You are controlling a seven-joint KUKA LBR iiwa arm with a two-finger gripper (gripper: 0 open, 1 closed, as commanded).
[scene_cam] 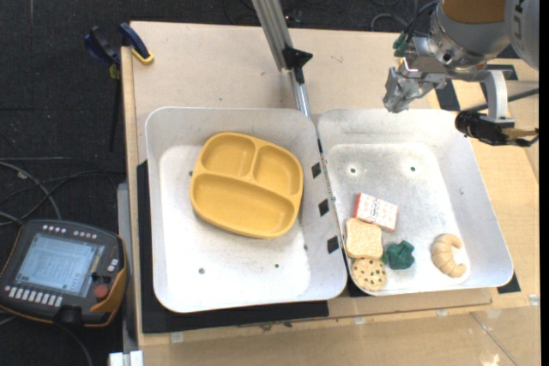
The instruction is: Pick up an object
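Five small items sit well below my end effector [400, 97] in the right bin [480, 210]: a pink box [377, 210], toast [364, 238], cookie [370, 273], green piece [399, 255] and croissant [449, 255]. It hangs over the bin's far edge; I cannot tell its opening.

Left bin [171, 184] holds a yellow divided tray [247, 183] near its centre. Right bin [446, 176] holds a carton [377, 211], bread slice [364, 238], cookie [370, 273], green item [399, 255] and croissant [449, 255] along its near edge. Gripper [400, 93] hangs above that bin's far edge.
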